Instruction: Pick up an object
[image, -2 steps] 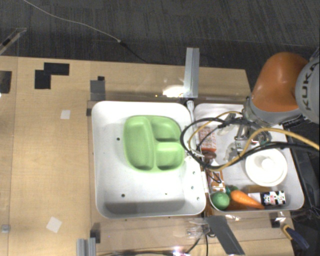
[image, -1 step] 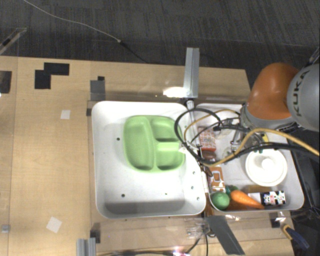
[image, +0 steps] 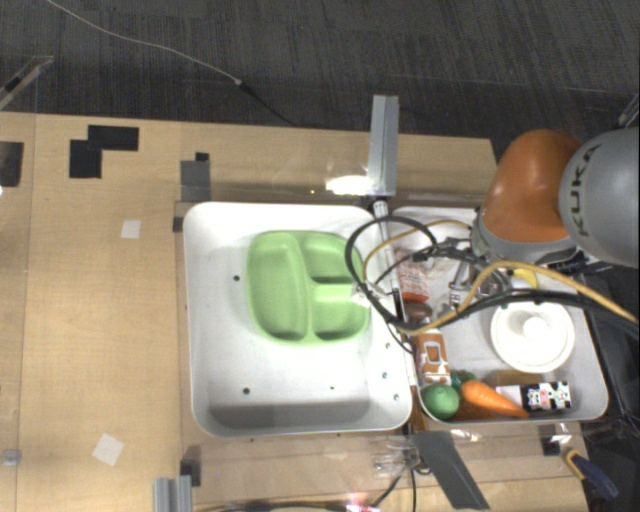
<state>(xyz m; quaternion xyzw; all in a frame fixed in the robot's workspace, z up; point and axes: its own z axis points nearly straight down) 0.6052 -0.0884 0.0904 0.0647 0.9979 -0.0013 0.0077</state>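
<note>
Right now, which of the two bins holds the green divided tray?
The left bin holds the green divided tray. The right bin instead holds a carrot, a white bowl and other small items.

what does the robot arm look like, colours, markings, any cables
The arm is a rounded grey casing with an orange band on the segment above the wrist. Dark letters reading KU show on the grey shell near the view's right edge. Loose cables loop around the wrist, black ones and a yellow one, trailing over the right bin.
</note>
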